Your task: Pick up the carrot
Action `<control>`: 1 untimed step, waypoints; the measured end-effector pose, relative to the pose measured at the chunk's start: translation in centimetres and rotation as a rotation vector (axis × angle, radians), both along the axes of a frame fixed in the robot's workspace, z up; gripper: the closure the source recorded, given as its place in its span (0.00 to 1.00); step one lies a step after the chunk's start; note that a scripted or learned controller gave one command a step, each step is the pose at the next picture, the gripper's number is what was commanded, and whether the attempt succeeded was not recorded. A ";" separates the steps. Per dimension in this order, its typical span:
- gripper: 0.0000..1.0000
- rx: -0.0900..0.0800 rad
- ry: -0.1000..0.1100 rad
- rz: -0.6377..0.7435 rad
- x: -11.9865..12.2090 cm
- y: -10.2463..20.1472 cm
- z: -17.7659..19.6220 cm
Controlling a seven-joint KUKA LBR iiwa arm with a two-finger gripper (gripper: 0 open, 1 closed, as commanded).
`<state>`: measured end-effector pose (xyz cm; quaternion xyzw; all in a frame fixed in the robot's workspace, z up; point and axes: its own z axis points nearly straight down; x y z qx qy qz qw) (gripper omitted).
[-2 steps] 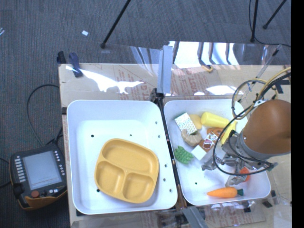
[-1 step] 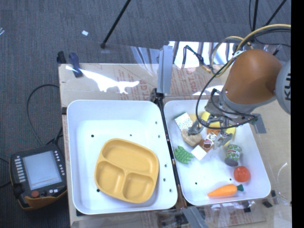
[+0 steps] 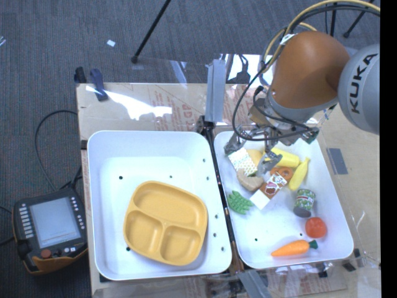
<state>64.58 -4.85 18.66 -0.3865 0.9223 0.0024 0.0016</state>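
Carrot (image 3: 291, 248) at right bin's (image 3: 345, 228) front edge: open above; tomato (image 3: 316, 227) just beside, can (image 3: 304, 202) near.

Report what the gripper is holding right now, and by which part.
Nothing. The gripper hovers open over the toy pile; the carrot lies untouched at the right bin's near edge.

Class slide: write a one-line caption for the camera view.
Gripper hovers over piled toy food in the right bin; carrot lies apart near its front edge.
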 end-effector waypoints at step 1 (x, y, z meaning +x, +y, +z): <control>0.00 -0.001 -0.006 0.419 -0.2 -4.7 -6.9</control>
